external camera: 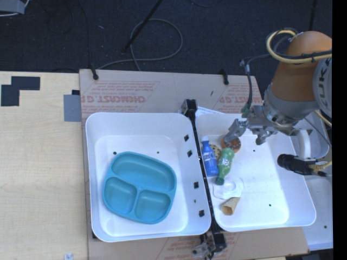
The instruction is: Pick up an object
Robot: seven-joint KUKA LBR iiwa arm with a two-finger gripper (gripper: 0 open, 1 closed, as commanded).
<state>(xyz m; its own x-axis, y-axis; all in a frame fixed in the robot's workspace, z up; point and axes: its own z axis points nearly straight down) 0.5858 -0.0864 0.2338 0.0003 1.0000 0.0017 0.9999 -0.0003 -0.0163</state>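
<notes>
Grey arm (pixel 303 99), orange band, yellow cable loop, dark metal wrist.

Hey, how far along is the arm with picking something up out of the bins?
Nothing looks picked yet. The green bottle, blue bottle and cone-shaped item all lie in the right bin. In hand: the tool is over that bin's far side, near a small brownish item. Left: grasp and lift.

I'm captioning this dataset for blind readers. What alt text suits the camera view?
A grey-and-orange robot arm's gripper hovers over the right white bin, above a blue bottle, green bottle and small cone. The left bin holds a blue divided tray.
</notes>
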